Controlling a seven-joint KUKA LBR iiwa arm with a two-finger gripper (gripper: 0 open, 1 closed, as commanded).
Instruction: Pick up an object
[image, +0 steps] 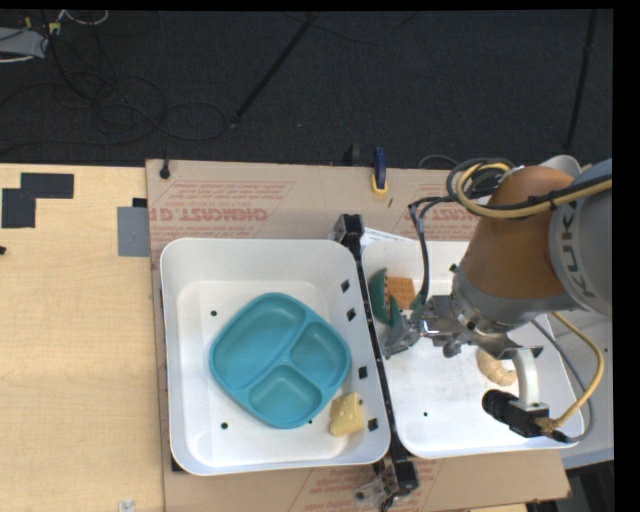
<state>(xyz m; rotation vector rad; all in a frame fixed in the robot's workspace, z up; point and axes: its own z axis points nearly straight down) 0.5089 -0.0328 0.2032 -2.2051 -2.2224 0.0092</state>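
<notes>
Gripper (400, 335) of the KUKA arm (525, 250) sits low at the left edge of the right bin (440, 430), hard against the divider; whether its fingers are spread or pressed together cannot be told from this angle. Beside it lie a green object (380, 292) and an orange block (401, 290), with a tan, bread-like item (497, 368) under the wrist. In the left bin (185, 300) rest a teal divided plate (281, 359) and a pale yellow wedge (346, 414).

Crowding against the bin wall could make the fingers strike the rim or nudge the green object aside rather than trap it.

Mirrored red print on the cardboard base (260, 210) appears to read "CHEMCREST"; "KU" shows on the arm.
</notes>
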